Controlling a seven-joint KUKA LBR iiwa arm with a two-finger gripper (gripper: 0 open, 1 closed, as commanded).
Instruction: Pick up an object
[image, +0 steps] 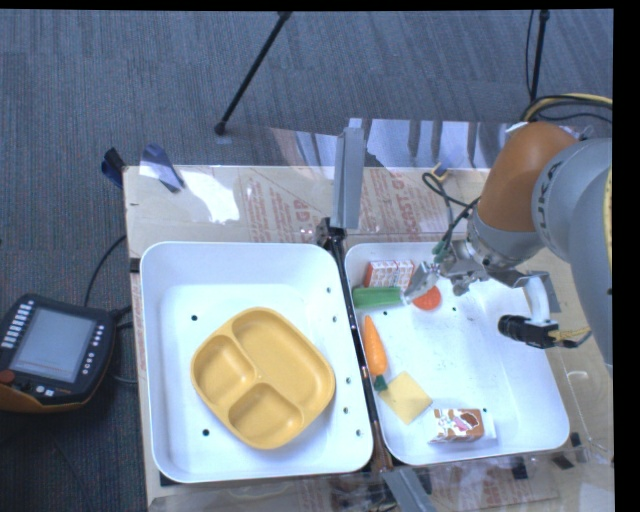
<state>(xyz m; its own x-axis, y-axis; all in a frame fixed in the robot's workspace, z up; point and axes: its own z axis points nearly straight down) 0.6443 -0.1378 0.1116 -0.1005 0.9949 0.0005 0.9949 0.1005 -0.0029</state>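
While the grey arm's two-finger gripper (428, 283) hangs low in the right white bin (520, 400), I cannot tell its grip. Just beside it lies a small red-orange round piece (429, 298); a green block (378, 296) and orange carrot (374, 347) lie nearby.

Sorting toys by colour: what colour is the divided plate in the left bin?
Yellow. The divided plate shows plainly in the camera view, lying in the left bin.

Glossy yellow plastic plate (262, 377)
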